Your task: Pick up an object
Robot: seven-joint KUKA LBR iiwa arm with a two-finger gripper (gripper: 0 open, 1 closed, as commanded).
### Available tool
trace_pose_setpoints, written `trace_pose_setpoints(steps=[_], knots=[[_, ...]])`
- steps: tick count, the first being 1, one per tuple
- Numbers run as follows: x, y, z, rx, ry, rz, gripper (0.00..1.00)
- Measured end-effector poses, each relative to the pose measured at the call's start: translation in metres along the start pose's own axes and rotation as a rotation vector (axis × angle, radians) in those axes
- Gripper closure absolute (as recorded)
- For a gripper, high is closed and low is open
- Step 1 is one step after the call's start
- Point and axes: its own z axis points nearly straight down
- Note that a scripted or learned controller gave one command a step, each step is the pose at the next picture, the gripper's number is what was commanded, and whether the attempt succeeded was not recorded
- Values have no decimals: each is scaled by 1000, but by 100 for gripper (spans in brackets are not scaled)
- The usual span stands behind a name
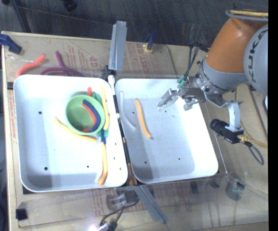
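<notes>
Orange, thin plastic strip (pixel 142 118) lies alone in the right white bin (pixel 204 165). Spread, empty metal gripper (pixel 176 101) hovers nearby (upper right); it should straddle the strip's narrow width.

Was a tan worktop (pixel 187 206) printed with faint red markings, bearing two shallow white bins side by side: left bin (pixel 33 172) and right bin (pixel 201 162), edges nearly touching. Lay along the far-left stretch, behind the left bin: an orange strip (pixel 30 65) and a loop of purple tube (pixel 61 70). Stood near the far edge: a small blue clamp (pixel 150 40). Rose between the bins at the back: a grey metal bar (pixel 117 44).
</notes>
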Motion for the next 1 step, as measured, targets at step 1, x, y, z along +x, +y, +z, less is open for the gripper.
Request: trace_pose_setpoints(steps=[1], knots=[[50, 29, 126, 2, -2, -132, 0]])
